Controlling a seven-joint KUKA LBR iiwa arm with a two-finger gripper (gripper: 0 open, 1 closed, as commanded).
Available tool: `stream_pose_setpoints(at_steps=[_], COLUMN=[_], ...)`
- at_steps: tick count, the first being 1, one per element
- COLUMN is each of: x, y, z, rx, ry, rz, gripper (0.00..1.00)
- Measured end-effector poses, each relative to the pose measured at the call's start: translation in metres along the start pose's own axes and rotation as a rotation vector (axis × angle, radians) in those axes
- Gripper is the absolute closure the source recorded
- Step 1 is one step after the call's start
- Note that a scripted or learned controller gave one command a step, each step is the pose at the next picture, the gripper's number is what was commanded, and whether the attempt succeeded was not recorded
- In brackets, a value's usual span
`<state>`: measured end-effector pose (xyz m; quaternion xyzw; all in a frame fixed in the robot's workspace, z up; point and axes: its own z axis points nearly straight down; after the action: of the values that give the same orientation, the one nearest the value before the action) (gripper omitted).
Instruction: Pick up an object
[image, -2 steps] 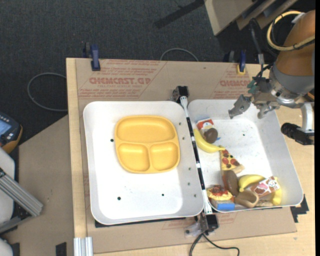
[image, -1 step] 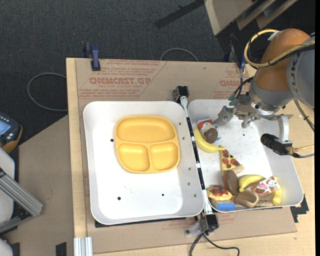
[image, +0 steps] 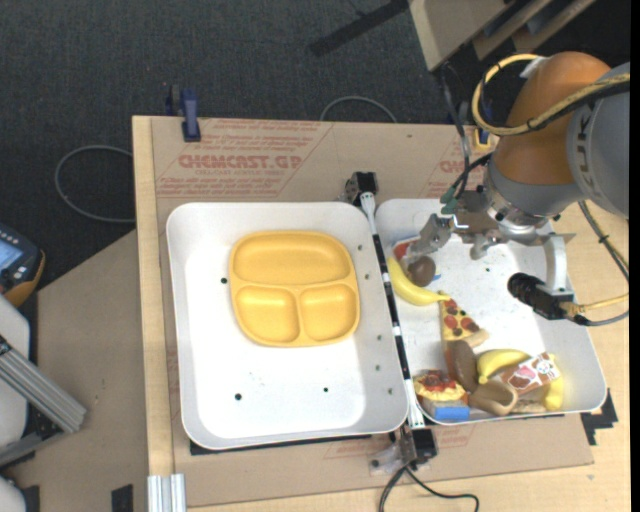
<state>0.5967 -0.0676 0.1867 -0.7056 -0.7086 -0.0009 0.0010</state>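
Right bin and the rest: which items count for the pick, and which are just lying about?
For the pick: gripper, banana, pizza slice, brown piece.
Lying about: yellow divided plate, left bin, blue clamp.

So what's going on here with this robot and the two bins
A grey and orange robot arm is reaching into the right bin, trying to pick something up. Its claw is down by a small brown object near a banana; whether it has a grip is unclear. More toy food sits piled at that bin's near end. The left bin holds a yellow divided plate.
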Motion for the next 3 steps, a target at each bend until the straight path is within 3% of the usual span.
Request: stream_pose_setpoints(at_steps=[1,2,3], x=[-0.044,-0.041,0.021], y=[-0.012,-0.008,-0.016], z=[0.106,0.090,-0.017], rx=[0.009,-0.002,-0.012], ry=[-0.003,-0.003,-0.001], rz=[0.009,0.005,-0.003], gripper=[0.00,1.00,1.00])
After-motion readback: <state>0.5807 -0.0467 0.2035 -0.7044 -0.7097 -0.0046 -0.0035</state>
